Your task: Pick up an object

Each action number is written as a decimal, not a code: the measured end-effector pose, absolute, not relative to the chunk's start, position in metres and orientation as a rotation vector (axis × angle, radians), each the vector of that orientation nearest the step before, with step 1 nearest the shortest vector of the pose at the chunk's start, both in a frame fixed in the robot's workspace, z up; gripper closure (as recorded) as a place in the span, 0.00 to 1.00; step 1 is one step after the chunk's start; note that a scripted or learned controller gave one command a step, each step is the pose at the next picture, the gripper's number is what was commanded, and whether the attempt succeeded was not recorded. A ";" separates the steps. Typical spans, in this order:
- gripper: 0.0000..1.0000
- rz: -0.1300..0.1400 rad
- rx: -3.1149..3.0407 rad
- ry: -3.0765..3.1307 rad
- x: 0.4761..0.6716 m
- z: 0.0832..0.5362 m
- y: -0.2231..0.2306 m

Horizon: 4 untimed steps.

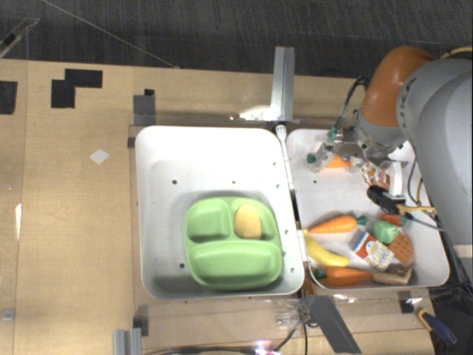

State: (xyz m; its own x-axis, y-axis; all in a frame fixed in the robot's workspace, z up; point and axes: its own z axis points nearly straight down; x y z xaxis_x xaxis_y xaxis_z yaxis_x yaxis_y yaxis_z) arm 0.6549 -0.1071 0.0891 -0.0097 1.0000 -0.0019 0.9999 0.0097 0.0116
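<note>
Two shallow white bins of smooth moulded plastic with rounded corners sit side by side on a pale wood-grain bench (66, 220). The left bin (170, 161) holds a glossy green divided tray (229, 261), rounded at its corners and split into three compartments; a smooth yellow egg-shaped piece (249, 220) lies in the tray's upper right compartment. The right bin (318, 191) carries a heap of toy food along its near edge: a tapered orange carrot (332, 225) with a green tip, a curved yellow banana (325, 254) just beside the left wall, a second orange piece (346, 276) below it, a small printed carton (375, 253) in white, red and blue whose lettering is too small to read, a green rounded piece (384, 231), and a brown waffle-textured block (401, 250) touching the carton. The grey arm (440, 132), matte and bulbous with an orange band (388, 87), reaches in from the right and bends down over the far part of the right bin. Its gripper (330, 151) is low at the bin floor, just beside a small orange object (336, 163); whether the claw is spread or closed cannot be told, nor whether it has hold of anything
</note>
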 end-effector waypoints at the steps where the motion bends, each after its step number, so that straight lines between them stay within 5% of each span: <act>1: 0.00 -0.022 2.185 2.270 0.666 0.089 -0.101; 2: 0.00 0.012 2.222 2.204 0.579 0.091 -0.138; 3: 0.00 0.022 2.049 2.356 0.507 0.093 -0.088; 4: 0.00 0.028 1.974 2.415 0.496 0.093 -0.101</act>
